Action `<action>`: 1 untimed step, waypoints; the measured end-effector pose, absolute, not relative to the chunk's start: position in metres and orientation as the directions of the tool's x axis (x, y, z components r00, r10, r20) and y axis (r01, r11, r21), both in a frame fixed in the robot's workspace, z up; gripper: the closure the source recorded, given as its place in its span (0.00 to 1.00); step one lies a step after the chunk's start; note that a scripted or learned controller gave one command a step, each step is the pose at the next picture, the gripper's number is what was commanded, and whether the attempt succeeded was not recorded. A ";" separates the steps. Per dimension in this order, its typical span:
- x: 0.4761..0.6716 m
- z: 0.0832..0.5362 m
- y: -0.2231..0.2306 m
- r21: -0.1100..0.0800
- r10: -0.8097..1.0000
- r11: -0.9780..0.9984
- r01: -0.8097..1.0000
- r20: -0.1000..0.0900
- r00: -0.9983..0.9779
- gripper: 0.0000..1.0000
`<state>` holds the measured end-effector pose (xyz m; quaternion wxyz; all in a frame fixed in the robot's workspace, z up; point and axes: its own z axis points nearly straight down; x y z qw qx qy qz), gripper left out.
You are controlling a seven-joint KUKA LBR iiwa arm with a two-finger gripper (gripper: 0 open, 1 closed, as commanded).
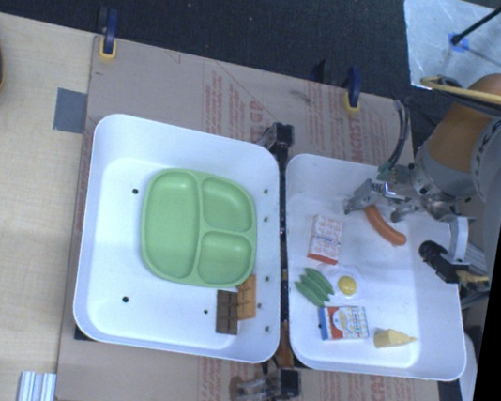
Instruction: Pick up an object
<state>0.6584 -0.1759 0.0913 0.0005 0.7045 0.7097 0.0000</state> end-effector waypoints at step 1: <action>0.656 0.093 -0.213 -0.001 1.000 0.002 1.000 -0.002 -0.002 0.00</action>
